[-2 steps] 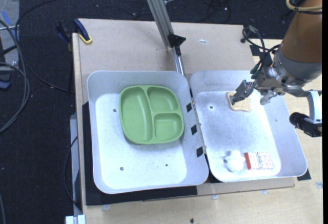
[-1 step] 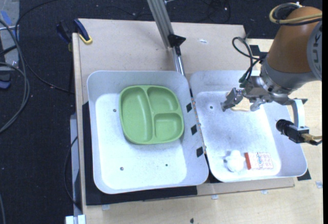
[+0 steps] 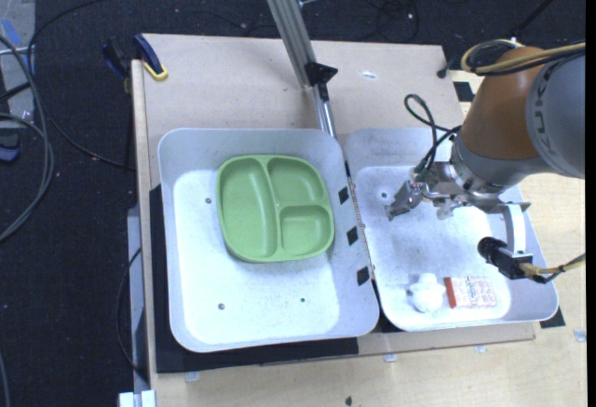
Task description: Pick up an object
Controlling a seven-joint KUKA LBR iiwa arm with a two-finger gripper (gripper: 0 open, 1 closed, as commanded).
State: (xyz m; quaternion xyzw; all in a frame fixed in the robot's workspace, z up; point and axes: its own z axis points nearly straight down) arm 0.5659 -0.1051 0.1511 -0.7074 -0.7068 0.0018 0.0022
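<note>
Hovering over the far part of the right bin (image 3: 535, 303), tool (image 3: 402, 202) pointing left, its opening impossible to tell, white ball (image 3: 426, 293) and red-printed packet (image 3: 472, 292) lying nearer in that bin, apart from it, green divided plate (image 3: 276, 208) sitting in the left bin (image 3: 186, 303).

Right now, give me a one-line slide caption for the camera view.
KUKA arm's gripper hovers over the right bin above a white lump and red-printed packet; green divided tray in left bin.

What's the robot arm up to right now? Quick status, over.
Gripper low over right bin, nothing seen between its fingers. White lump and red-printed packet lie untouched at the bin's near edge. Green divided plate in left bin. Nothing blocking.
</note>
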